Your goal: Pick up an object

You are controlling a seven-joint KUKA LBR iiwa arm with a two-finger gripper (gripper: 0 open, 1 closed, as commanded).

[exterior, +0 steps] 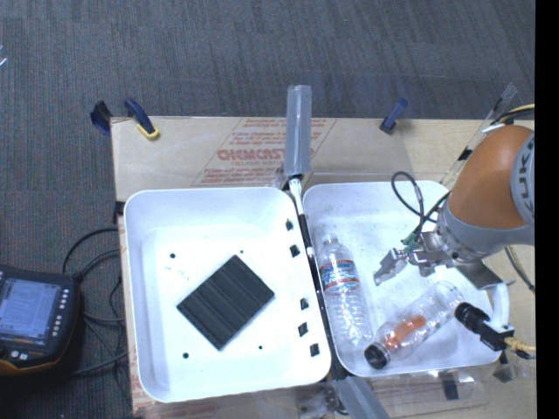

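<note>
Gripper (390, 266) low over right bin (367, 201), jaws' opening unclear, nothing visibly held, beside clear jar (417, 320)

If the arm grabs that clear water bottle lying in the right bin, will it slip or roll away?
The water bottle lies on its side, so a nudge would probably roll it across the right bin. Its clear plastic looks smooth and thin, so it may slip or dent. It seems empty, hence likely light.

Even, diffuse overhead light; moderately bright. The two shallow white plastic bins (140, 321) read near-overexposed, with faint soft shadows. Dark grey carpet (218, 42) looks grainy. Overall focus soft, low resolution; slight compression noise throughout.
</note>
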